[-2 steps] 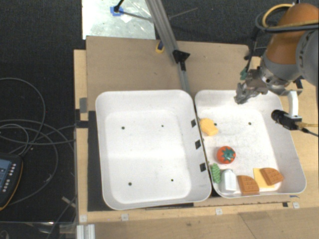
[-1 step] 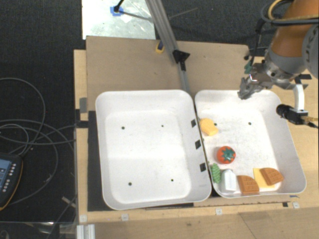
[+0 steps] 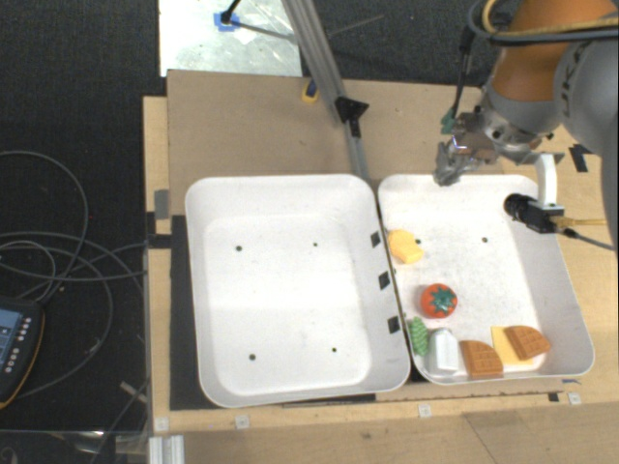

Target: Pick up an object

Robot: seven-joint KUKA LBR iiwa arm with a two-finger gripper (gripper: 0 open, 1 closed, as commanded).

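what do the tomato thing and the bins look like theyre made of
Tomato: probably moulded plastic toy food, given its uniform red with a green top. Bins: seemingly rigid white plastic with a matte, faintly speckled finish and rounded moulded corners.

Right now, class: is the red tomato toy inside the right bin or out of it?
Inside. The tomato toy rests on the floor of the right bin, within its rim, between the yellow toy and the bottom-edge cluster.

Both bins, left (image 3: 208, 259) and right (image 3: 566, 303), look like matt white plastic, faintly speckled. Bench top (image 3: 251, 124): matt brown board, like cardboard or fibreboard. Floor (image 3: 68, 85): dark, rough carpet-like weave. Tomato (image 3: 437, 300) is glossy red plastic. Arm's orange band (image 3: 551, 37) is smooth, slight sheen. Slanted pole (image 3: 314, 42): dull grey metal.
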